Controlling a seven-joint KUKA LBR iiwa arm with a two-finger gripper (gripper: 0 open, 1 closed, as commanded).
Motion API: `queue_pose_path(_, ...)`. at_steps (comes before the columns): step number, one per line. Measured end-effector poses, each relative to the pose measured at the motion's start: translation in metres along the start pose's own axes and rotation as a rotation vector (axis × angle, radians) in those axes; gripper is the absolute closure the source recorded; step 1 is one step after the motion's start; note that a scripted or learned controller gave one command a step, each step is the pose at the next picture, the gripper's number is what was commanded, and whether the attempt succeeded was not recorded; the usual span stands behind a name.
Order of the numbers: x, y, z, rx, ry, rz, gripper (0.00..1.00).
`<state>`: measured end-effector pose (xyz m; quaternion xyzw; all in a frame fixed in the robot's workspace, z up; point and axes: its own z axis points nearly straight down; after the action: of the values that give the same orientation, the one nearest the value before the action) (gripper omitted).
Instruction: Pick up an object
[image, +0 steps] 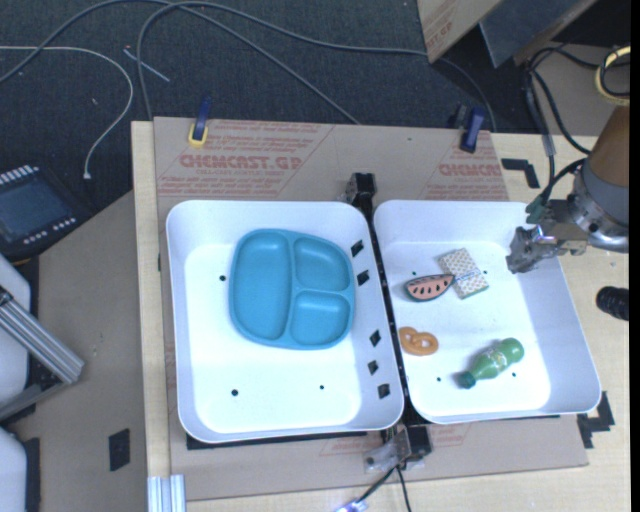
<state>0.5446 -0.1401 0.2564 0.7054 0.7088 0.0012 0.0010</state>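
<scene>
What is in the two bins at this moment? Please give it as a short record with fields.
left bin: one blue divided plate, three compartments
right bin: four small things
watermelon slice: near the middle, touching the patterned packet on its right
pretzel: close to the inner wall, below the slice
green bottle: lying on its side, toward the front
gripper: over the right bin's far right part, apart from all four things, holding nothing

Blue divided plate (292, 289), white bins (200, 330), red-and-green watermelon slice (429, 287), orange pretzel (419, 342), green bottle (491, 362), checked pale packet (465, 272), tan bench (160, 190) with red lettering.
</scene>
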Motion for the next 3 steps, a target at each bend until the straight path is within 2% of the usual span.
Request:
queue_pose_path(2, 0.115, 0.016, 0.026, 0.006, 0.003, -0.001, 1.0)
queue_pose_path(3, 0.161, 0.016, 0.031, 0.007, 0.002, 0.0, 1.0)
